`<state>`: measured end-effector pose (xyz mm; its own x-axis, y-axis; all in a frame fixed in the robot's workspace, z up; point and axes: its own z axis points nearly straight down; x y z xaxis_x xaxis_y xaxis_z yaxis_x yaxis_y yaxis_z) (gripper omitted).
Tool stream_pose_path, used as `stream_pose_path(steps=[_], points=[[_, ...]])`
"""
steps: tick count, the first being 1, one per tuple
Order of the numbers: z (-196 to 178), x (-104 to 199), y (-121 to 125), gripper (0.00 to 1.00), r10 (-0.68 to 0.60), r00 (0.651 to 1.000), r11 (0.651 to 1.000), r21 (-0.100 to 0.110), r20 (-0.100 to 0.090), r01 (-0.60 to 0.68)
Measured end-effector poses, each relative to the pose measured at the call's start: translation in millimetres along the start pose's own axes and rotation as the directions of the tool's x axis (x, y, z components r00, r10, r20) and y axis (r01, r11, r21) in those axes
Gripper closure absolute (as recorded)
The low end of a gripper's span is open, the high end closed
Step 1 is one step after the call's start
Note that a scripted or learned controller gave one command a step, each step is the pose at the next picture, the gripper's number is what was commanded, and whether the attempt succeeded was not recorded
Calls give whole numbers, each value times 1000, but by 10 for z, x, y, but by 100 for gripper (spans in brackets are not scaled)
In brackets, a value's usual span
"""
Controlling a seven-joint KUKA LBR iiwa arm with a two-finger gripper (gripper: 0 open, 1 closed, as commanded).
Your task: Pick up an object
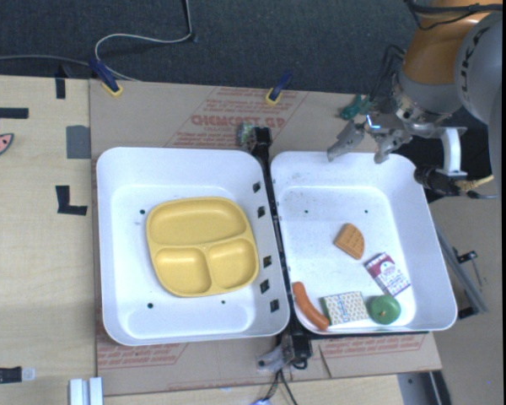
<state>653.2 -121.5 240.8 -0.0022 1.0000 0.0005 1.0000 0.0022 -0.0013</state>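
Note:
My gripper (360, 146) hangs over the back rim of the right bin (422, 226), fingers spread open with nothing between them. Well in front of it, in the right bin, lies a tan cracker-shaped piece (350, 240). Nearer the front right sit a small red and white packet (387, 274), a green ball (384, 310), a pale patterned box (345, 307) and an orange-red sausage shape (309, 305).
The left bin (122, 226) holds a yellow divided plate (203, 245). A black hinge strip (267, 226) runs between the bins. Cardboard (211, 116) lies under both, with clips at its back edge. The arm's orange band (443, 49) is at the upper right.

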Motion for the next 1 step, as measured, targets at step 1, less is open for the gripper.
stream_pose_path(steps=[1], points=[[1261, -142, -494, 0, 2, 1000, 1000, 3, 0, -2]])
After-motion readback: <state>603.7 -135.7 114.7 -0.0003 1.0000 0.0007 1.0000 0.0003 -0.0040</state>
